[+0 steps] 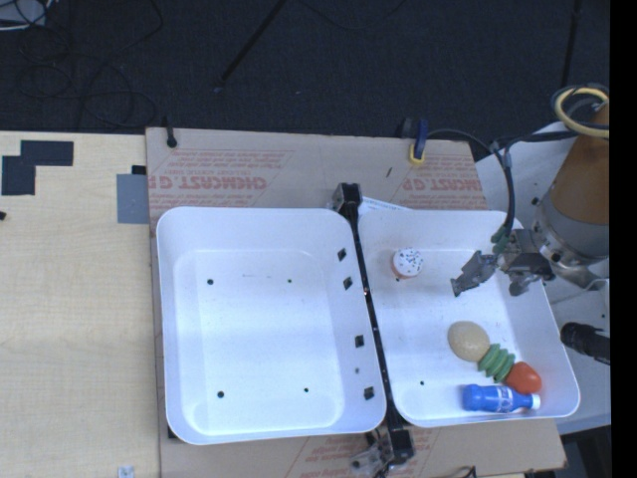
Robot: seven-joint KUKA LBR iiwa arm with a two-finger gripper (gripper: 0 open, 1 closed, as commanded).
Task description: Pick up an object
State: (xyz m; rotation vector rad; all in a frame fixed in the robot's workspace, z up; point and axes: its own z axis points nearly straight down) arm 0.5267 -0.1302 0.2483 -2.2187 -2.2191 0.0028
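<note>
Objects for the pick are gathered in the right bin (557,317): a small white cupcake-like item (407,263) with speckled top near the bin's far left part, a pale egg-shaped piece (468,340) toward the middle, and, clustered at the near right corner, a green ridged piece (497,359), a red-orange ball-like toy (524,377) and a blue bottle with a white cap (499,398) lying on its side. The tool (493,271) is seen over the right bin's far right part, between the cupcake and the bin wall, its dark fingers spread fairly wide and nothing held between them; whether it is touching the bin floor cannot be told. The step in hand is judged to be the approach to a target. A clean grasp would best be made on an item standing apart, such as the cupcake or the egg shape, with the fingers centred across the narrow width and lowered straight; the crowded corner group would be riskier, since neighbours could be nudged. The left bin (179,267) sits beside it on the bench (70,317). On the cardboard sheet (299,172) under the bins, red printing is seen upside down and appears to read "CHEMCAST GP"; the bottle's label is too small to be read.
</note>
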